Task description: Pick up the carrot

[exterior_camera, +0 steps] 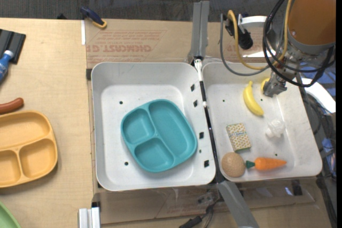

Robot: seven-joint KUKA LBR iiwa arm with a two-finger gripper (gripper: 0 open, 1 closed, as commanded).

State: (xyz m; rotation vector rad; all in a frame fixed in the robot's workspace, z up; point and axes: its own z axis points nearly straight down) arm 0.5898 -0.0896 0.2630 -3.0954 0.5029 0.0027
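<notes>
The carrot (270, 164) lay on its side near the front edge of the right bin (291, 115), its green end touching or just beside a round tan ball-like thing (233, 164) at the front left of that bin. A small patterned box (239, 136) sat just behind the two, and a crumpled white thing (274, 128) lay to the right of the box. A banana (252, 99) rested farther back, near the middle of the bin. The gripper (272, 87) hung over the back right part of the same bin, just to the right of the banana and well apart from the carrot; whether its fingers were apart or together could not be told, as cables and the wrist hid them. The left bin (107, 115) held a teal divided plate (158, 135). On the table (48, 61) to the left sat an orange divided tray (24, 148).
</notes>
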